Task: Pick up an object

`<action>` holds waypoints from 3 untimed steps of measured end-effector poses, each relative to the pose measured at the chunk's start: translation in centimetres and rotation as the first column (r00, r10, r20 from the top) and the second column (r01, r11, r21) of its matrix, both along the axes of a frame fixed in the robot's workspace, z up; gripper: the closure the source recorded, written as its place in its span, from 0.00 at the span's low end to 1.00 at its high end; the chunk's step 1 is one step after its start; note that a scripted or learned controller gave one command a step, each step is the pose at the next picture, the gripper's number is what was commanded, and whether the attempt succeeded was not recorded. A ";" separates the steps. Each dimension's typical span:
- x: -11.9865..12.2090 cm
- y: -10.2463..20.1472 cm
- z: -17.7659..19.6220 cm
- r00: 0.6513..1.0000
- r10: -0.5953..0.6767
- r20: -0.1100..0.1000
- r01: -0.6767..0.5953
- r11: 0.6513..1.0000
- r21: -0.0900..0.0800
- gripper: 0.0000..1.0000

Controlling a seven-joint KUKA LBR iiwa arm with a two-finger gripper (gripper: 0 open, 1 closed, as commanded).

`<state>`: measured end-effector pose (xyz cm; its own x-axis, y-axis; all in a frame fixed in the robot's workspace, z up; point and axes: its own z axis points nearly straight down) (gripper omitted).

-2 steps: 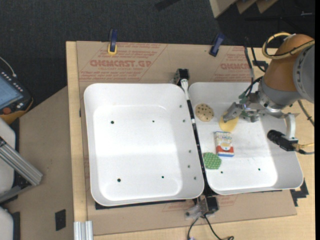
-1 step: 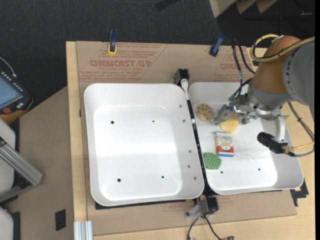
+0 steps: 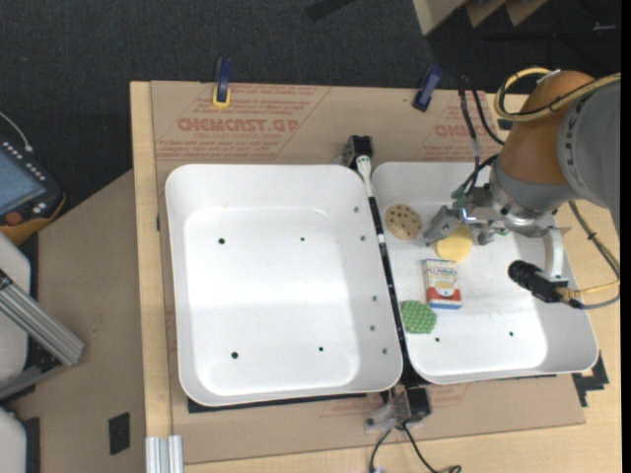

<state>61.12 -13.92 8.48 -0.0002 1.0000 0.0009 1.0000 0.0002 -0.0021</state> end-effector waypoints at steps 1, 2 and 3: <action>-2.6 1.0 0.0 1.000 -0.001 -0.002 0.001 1.000 0.001 0.00; -2.5 0.9 1.0 1.000 -0.002 0.003 0.002 1.000 -0.001 1.00; -7.0 11.3 10.6 1.000 0.010 0.008 -0.010 1.000 0.003 1.00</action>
<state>54.12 -2.62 19.03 -0.0098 0.9999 0.0042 0.9999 0.0098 0.0058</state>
